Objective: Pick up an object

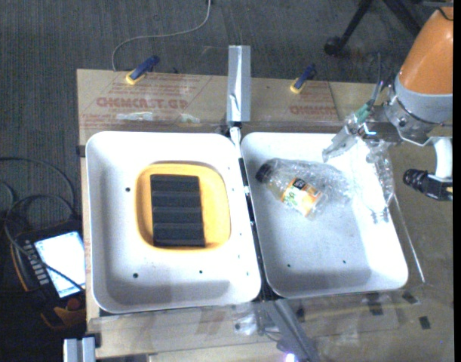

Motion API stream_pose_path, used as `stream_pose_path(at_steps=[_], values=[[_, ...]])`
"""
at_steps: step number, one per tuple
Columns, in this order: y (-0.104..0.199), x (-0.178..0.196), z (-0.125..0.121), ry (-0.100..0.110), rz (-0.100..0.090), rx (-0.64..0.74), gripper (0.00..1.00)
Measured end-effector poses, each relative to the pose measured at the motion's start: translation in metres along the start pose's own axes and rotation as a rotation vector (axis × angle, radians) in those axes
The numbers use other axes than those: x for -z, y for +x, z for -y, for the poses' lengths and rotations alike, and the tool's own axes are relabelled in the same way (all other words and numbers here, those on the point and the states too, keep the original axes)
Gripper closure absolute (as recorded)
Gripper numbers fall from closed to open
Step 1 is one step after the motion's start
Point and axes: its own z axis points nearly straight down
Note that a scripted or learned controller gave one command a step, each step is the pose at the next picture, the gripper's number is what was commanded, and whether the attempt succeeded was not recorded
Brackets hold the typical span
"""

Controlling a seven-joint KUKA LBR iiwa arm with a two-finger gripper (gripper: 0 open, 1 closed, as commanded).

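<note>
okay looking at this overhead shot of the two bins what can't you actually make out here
- Gripper: its fingers are see-through and blurred against the right bin, so their state is unclear.
- Plastic bottle: label print too small to read.
- Arm: cut off by the camera view's top right edge.
- Yellow tray: dark insert covers its floor.

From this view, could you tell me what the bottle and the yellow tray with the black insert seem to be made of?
The bottle looks like thin clear plastic, crumpled and glinting, with a dark cap and a yellow-green label. The yellow tray looks like smooth moulded plastic with rounded corners. Its black insert is matte and ribbed, possibly foam or rubber.
</note>
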Motion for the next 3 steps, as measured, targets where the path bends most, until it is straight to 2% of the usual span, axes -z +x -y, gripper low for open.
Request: stream_pose_path(at_steps=[1, 2, 3], values=[[0.023, -0.131, -0.039, 0.002, 0.001, 0.083, 0.00], [-0.005, -0.174, 0.018, -0.019, 0.002, 0.283, 0.00], [-0.027, -0.174, 0.087, -0.020, -0.006, 0.311, 0.00]])
